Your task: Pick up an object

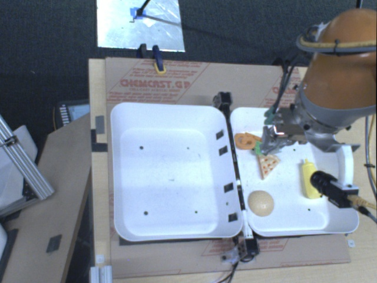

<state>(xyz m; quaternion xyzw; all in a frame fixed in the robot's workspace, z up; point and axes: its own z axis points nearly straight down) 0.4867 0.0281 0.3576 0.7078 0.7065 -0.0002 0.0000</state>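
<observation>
You saw a brown printed board (177, 78) under two glossy white bins: left bin (171, 170) mid-frame, right bin (294, 217) holding a round bun (260, 203), yellow bottle (308, 178), pizza wedge (268, 165) and orange piece (246, 139). The gripper (272, 143) hung above the wedge; I couldn't tell its opening.

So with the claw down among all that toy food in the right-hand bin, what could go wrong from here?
Two risks, I'd guess. The claw sits low between the orange piece and the pizza slice, which lie close together, so it might nudge one away or close between them. The beige ball looks round; if tried next, it may roll or slip out.
</observation>
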